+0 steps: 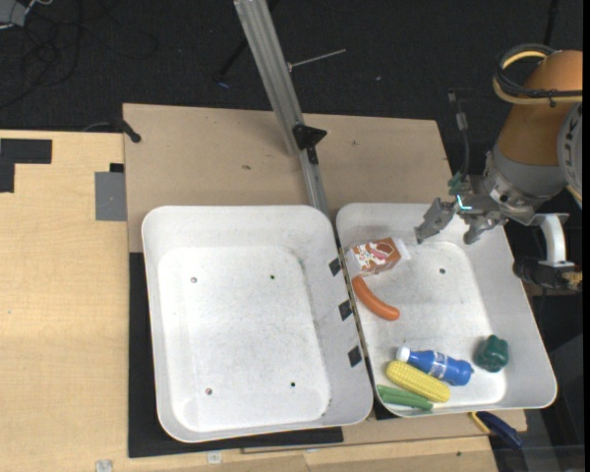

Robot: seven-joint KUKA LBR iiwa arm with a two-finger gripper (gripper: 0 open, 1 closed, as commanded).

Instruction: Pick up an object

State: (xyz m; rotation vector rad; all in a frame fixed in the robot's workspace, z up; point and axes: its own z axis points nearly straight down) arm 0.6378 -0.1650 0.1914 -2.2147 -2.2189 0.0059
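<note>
Packet (375, 256) — red and white, nearest the hand (454, 222) — lies flat in the right bin (516, 303), against the divider wall. Fingers look spread wide and empty above the bin's far rim. Flat packet risks slipping out; the sausage (375, 298) just beside it could get nudged.

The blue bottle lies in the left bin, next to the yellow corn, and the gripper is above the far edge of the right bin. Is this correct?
One detail is wrong. The camera view shows the blue bottle in the right bin, not the left bin. The rest holds: it lies next to the yellow corn, and the gripper is above the right bin's far edge.
</note>
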